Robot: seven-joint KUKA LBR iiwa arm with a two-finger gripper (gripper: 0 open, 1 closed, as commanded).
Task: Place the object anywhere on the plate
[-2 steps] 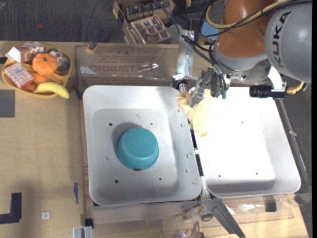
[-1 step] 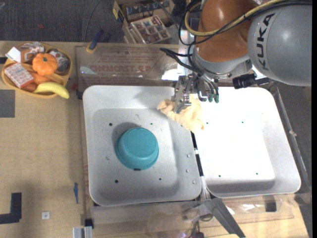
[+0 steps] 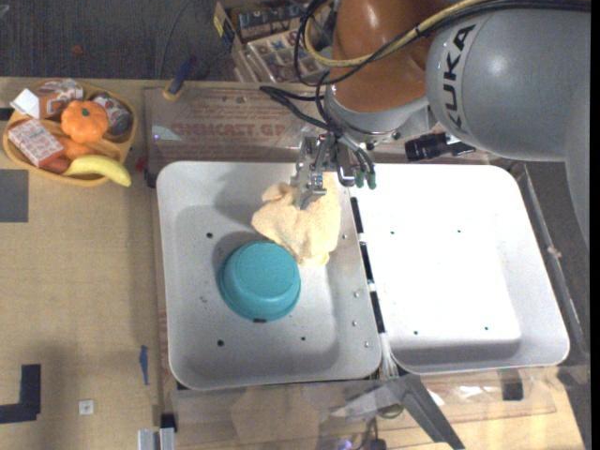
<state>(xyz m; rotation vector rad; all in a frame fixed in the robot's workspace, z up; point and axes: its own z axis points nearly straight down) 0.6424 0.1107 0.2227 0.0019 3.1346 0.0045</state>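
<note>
Landmark: left white bin (image 3: 187, 345).

- Right white bin (image 3: 450, 279): just beside the landmark, on its right.
- Yellow bowl (image 3: 23, 153): well apart from the landmark, beyond its upper-left corner, on the wooden bench (image 3: 75, 298).
- Orange pumpkin-shaped toy (image 3: 84, 120): in that bowl.
- Banana (image 3: 98, 169): at the bowl's edge nearest the landmark.
- Small printed cartons (image 3: 36, 139): in the bowl, left of the pumpkin.
- Crate of cluttered items (image 3: 262, 26): above the landmark, past the bench's far edge.
</note>
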